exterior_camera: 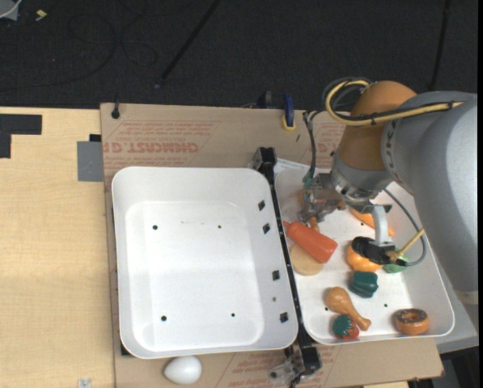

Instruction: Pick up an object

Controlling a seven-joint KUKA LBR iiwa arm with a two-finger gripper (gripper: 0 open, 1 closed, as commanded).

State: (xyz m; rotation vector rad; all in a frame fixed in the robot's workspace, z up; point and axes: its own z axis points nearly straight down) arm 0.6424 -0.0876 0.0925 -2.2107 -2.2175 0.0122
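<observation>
Because the task names no single object, the risk lies mostly in what the arm closes on. Furthest left, a small white egg-shaped toy point(182, 369) lies outside on the brown cardboard sheet point(184, 132), just beside the near rim of the left white plastic bin point(121, 257); it is well apart from the arm and looks an unlikely target. In the right white plastic bin point(423, 285) the likeliest target is an orange-red carrot-shaped toy point(312, 241), which lies slanted at the bin's left side, resting on a flat tan round disc point(304, 263). The gripper point(312, 213) hangs just beyond the carrot's far end, close above it, and whether it stands wide or narrow I cannot tell, since its tip is a dark tangle from this angle. A descent here may meet only the carrot's narrow end, so the smooth, tapered toy could squirt out or pivot on the disc. The black clips on the bin wall to the left leave little room, and a jaw could strike that wall. To the right and nearer lie a tan drumstick-shaped toy point(345, 302), a green-and-red round toy point(345, 326), a dark green pepper-like toy point(363, 282), a yellow-orange rounded toy point(356, 257) and a brown-orange ring-shaped toy point(410, 321). These lie apart from the carrot, so I judge them unlikely to be disturbed unless the carrot is knocked their way.
</observation>
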